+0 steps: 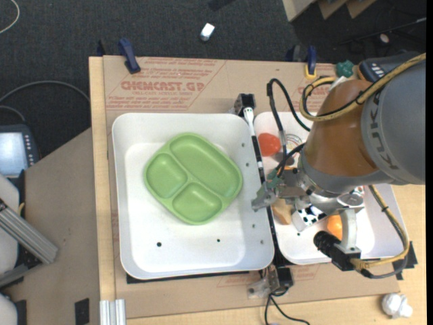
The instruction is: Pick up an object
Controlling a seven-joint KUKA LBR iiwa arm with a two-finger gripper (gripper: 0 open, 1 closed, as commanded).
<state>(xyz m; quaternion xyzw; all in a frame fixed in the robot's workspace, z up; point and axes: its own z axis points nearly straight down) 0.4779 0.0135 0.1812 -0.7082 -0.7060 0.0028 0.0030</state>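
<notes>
Bench surface is seen as brown board, printed with red lettering at the far side. A small white lump is seen at the bench's near right corner, outside the bins.

Two white bins are set side by side, touching along a middle divider. In the right bin, near end, an orange ball-like item is seen, partly hidden by a black fitting on the arm. Just left of it a black-and-white spotted item is seen, and left of that a tan item, close to the divider. Exact contact among these three cannot be told.

The gripper is placed low over the right bin beside the divider, just far of the tan item; a grey part of it reaches over the divider toward the left bin. Whether it is wide, narrow or holding anything cannot be told, as it is covered by the wrist. The arm, grey with an orange section, is laid over most of the right bin from the right.

In the left bin a green divided plate is laid flat near the middle, turned at an angle, well apart from the gripper.

Farther in the right bin a red item is seen beside the divider, partly under black cables.

Two blue clamps are fixed at the bench's far edge. A small white block is seen on the dark floor beyond.
</notes>
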